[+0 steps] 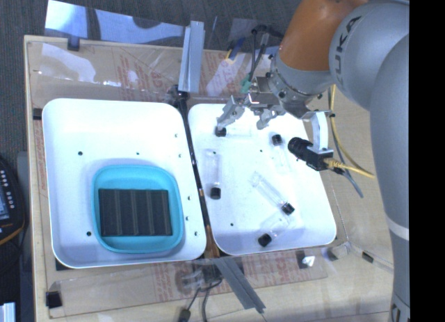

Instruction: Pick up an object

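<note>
My gripper (241,127) hangs over the far part of the right bin (316,234), open, its two fingers spread wide with nothing between them. Several clear vials with black caps lie on the right bin's floor. One vial (212,174) lies near the bin's left wall, just below my left fingertip (220,131). Another vial (271,194) lies slantwise in the middle. A third vial (273,231) rests near the front wall. One more small vial (278,141) lies just right of my right finger.
The left bin (62,174) holds a light blue tray (139,209) with a dark ribbed insert. A metal bar (190,56) rises at the back between the bins. The grey arm with its orange band (313,28) and cables cover the back right.
</note>
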`<control>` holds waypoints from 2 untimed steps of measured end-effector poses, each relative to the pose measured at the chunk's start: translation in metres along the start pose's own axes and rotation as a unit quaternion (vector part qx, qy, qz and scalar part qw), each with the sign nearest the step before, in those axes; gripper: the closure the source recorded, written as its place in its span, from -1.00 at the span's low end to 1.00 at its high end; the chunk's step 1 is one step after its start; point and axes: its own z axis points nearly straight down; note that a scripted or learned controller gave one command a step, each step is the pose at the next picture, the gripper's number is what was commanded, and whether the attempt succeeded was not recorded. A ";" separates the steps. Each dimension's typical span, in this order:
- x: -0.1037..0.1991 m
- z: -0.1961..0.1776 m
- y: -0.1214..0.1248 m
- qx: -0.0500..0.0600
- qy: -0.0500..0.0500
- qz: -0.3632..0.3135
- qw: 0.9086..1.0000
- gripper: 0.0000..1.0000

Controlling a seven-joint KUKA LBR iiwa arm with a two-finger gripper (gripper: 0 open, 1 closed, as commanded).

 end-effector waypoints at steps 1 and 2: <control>0.060 0.074 -0.031 0.000 0.000 0.038 0.999 -1.00; 0.039 -0.168 -0.106 -0.004 0.000 0.171 0.985 -1.00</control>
